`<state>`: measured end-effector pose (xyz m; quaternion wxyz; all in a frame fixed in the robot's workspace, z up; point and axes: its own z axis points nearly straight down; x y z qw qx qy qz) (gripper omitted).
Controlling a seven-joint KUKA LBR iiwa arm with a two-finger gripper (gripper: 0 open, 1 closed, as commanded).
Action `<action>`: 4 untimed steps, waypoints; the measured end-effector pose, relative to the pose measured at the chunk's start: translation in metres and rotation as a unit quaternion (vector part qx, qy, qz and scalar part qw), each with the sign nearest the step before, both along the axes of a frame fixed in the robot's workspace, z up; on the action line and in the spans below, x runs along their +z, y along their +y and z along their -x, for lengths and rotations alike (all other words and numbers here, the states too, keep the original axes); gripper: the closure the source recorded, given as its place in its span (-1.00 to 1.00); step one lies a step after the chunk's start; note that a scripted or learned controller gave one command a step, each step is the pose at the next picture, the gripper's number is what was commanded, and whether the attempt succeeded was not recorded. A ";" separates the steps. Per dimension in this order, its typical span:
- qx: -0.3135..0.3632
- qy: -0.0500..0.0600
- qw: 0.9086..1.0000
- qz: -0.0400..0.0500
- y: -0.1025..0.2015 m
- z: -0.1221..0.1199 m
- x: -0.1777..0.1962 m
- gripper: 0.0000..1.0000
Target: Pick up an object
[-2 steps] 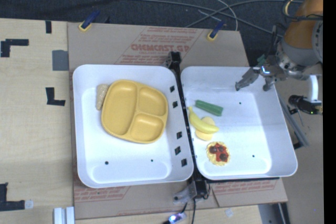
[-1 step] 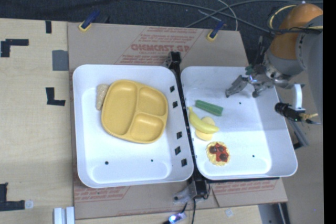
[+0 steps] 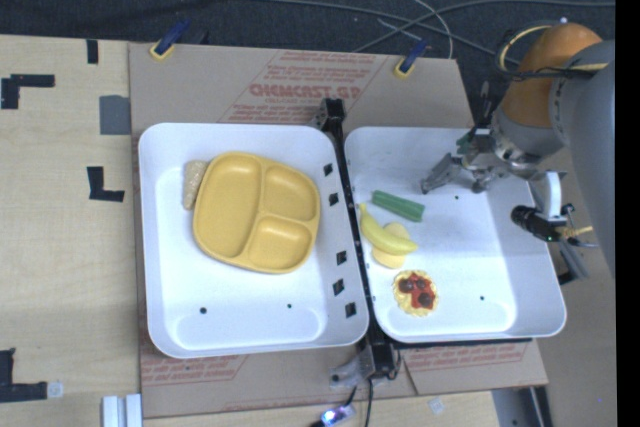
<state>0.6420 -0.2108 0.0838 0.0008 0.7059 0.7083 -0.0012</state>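
**Operator:** Describe the work surface, largest item first.

**Technician:** A bench [image 3: 60, 245] with a pale wood-grain top carries a brown cardboard sheet [image 3: 300, 85], held by 2 clips at its far edge. On the sheet sit 2 shallow white bins side by side. The left bin [image 3: 170, 305] holds a yellow divided plate [image 3: 255, 212] with 3 compartments; a small tan item [image 3: 192, 183] protrudes from under its left rim. The right bin [image 3: 500, 285] holds 3 small candidates near its left wall: a green stick [image 3: 398, 206], a yellow banana-shaped piece [image 3: 387, 239] just below it, and a small round tart [image 3: 415, 292] with red topping nearest the front.

**Operator:** Status of the arm and the pincer?

**Technician:** The arm [image 3: 545, 90] enters from the right. The gripper [image 3: 455, 173] hangs over the far part of the right bin, its 2 fingers spread wide with nothing between them. It is apart from all 3 items.

**Operator:** Step in hand?

**Technician:** Judged as approach; no object is picked yet. The next move calls for travel toward the left wall, descent over 1 item, then closure. The green stick lies nearest.

**Operator:** Legible markings?

**Technician:** Red print on the cardboard reads roughly "CHEMCAST GP"; the smaller lines are illegible.
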 end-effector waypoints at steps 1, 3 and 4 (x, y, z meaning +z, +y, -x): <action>0.000 -0.002 1.000 0.001 0.000 -0.001 0.013 1.00; -0.001 -0.002 1.000 -0.001 0.004 0.004 0.126 1.00; -0.001 -0.002 1.000 -0.001 0.000 0.001 0.170 1.00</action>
